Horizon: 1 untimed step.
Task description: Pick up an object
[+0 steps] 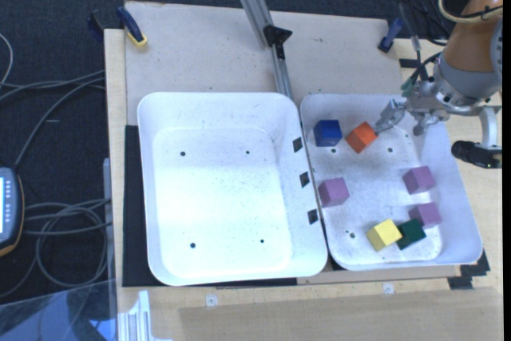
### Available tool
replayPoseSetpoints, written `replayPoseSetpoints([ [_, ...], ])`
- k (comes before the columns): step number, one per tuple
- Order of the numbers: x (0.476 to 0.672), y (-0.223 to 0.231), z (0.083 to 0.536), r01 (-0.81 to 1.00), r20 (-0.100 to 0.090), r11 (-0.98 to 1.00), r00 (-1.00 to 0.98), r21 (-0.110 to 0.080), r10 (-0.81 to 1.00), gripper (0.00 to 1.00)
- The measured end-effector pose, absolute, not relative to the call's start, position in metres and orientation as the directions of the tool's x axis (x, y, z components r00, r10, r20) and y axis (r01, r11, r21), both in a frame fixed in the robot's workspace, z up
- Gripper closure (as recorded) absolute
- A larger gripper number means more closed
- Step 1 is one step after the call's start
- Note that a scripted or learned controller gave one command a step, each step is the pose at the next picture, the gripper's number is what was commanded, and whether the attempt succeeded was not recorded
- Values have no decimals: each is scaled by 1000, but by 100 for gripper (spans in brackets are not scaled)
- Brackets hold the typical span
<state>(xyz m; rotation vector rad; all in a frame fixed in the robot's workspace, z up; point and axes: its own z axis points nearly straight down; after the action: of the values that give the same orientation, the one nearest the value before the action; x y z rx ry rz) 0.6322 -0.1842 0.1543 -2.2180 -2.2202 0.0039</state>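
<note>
The arm (473,20) reaches in from the right, its orange band above the grey wrist (463,84). The gripper (406,117) hangs over the far right part of the right bin (455,196), its two fingers (389,117) spread apart, nothing between them.

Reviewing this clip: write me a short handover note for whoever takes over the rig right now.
Gripper: over the far right part of the right bin, nothing between its fingers, near the orange cube.
Objects, all in the right bin: blue cube, orange cube, three purple cubes, yellow cube touching the green cube.
Done: nothing picked yet.
Left: close on one object, probably the orange cube, and lift it.
</note>
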Motion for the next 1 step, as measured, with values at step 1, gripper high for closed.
replayPoseSetpoints([
  [1, 635, -182, 108, 1000, 5, 1, -1, 4, 1000, 0],
])
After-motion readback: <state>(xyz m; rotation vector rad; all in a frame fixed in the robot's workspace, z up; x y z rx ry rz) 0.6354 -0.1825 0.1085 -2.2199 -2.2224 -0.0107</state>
